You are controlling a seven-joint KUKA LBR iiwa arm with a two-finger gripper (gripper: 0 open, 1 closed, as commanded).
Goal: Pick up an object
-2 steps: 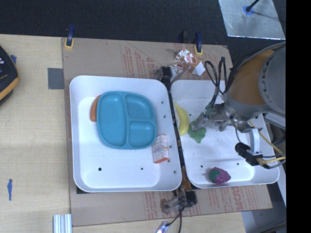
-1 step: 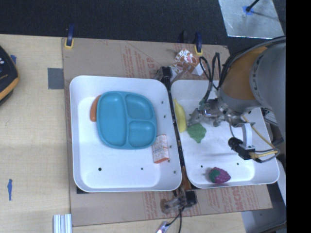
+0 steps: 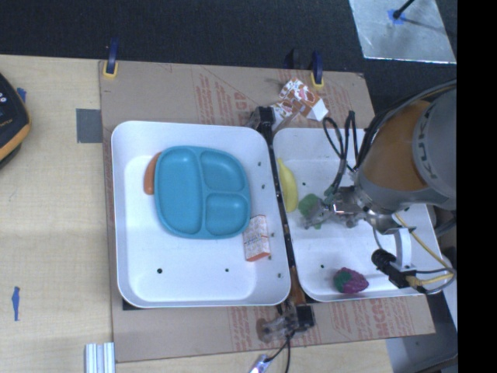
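Observation:
In the right bin (image 3: 365, 290) a small green object (image 3: 310, 203) lies near the left wall, just right of a yellow banana-shaped item (image 3: 288, 186). My gripper (image 3: 321, 217) is low in this bin, right against the green object's lower right side, and the arm's wrist hides part of it. A purple object (image 3: 351, 280) rests near the bin's front edge, apart from the gripper. In the left bin (image 3: 140, 278) a blue divided plate (image 3: 202, 191) lies over an orange item (image 3: 148, 176), and a small printed packet (image 3: 257, 238) sits by the right wall.
The grey and orange arm (image 3: 404, 162) covers the right bin's right half, with cables looping around it. A crumpled wrapper (image 3: 299, 101) lies on the cardboard behind the bins. A dark yellow-edged device (image 3: 9, 119) sits at the far left edge.

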